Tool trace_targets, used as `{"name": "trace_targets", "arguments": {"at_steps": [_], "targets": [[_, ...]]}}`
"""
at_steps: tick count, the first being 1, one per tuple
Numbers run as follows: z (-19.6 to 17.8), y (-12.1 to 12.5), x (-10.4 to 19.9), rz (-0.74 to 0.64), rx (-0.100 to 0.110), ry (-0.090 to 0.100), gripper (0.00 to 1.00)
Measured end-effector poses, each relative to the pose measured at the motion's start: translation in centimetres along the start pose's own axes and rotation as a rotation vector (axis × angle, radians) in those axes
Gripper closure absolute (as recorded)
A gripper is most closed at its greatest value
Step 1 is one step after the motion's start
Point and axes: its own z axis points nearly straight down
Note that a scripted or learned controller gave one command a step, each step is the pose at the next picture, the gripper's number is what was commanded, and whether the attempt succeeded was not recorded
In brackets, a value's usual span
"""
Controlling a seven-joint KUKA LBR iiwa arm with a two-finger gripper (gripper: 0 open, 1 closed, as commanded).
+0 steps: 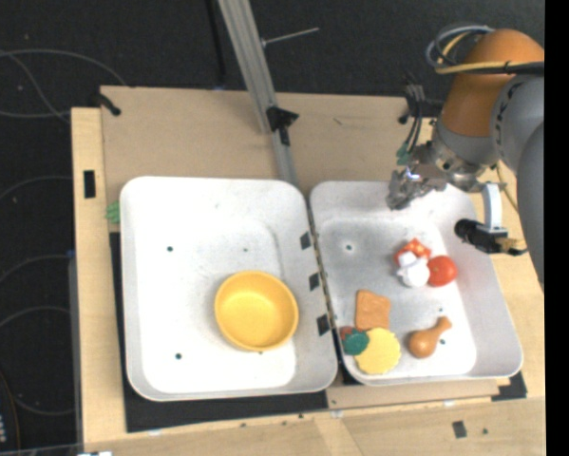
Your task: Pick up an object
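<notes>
My gripper (401, 191) hangs over the far edge of the right bin (360, 218), with nothing seen between its fingers. Below it in that bin lie a red, white and orange toy (419, 264), a tan square cracker-like piece (371, 309), a yellow round piece (379, 351) with a small green piece (357, 341) beside it, and a brown drumstick-shaped toy (427, 337). The gripper is well above and behind all of them.
The left bin (170, 217) holds a yellow bowl (256, 310) near its front right. A grey metal pole (256, 74) slants down to the gap between the bins. The wooden bench (170, 126) surrounds both bins.
</notes>
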Motion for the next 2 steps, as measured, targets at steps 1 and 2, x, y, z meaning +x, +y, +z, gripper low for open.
{"name": "trace_targets", "arguments": {"at_steps": [1, 2], "targets": [[-5.1, -0.2, 0.8, -0.005, -0.001, 0.0, 1.0], [-9.7, -0.1, 0.7, -0.006, 0.0, 0.0, 1.0]]}}
